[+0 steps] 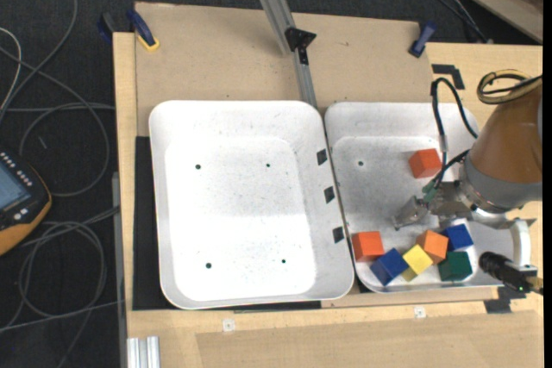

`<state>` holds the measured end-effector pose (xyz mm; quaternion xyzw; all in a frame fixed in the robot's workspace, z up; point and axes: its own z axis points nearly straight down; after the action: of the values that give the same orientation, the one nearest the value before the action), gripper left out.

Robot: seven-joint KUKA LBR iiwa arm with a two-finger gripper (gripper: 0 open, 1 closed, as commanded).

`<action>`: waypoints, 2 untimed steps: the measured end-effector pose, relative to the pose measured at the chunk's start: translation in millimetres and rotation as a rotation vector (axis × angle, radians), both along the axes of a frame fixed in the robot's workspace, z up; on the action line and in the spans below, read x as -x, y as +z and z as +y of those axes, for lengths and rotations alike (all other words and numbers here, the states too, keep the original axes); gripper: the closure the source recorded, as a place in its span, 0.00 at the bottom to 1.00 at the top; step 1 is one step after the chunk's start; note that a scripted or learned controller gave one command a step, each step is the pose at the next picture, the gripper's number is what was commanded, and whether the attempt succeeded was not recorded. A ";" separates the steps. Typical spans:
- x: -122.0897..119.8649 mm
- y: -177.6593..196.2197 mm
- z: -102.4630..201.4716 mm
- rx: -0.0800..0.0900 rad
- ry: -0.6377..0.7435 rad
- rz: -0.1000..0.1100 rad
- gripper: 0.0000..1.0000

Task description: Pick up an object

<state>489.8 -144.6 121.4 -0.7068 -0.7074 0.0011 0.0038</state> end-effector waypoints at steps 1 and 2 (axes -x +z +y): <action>-2.0 13.6 -1.1 0.002 -0.001 -0.008 1.00; -12.1 73.2 -4.1 0.006 0.001 -0.015 1.00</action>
<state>501.8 -148.7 194.6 -0.7065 -0.7077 -0.0020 -0.0036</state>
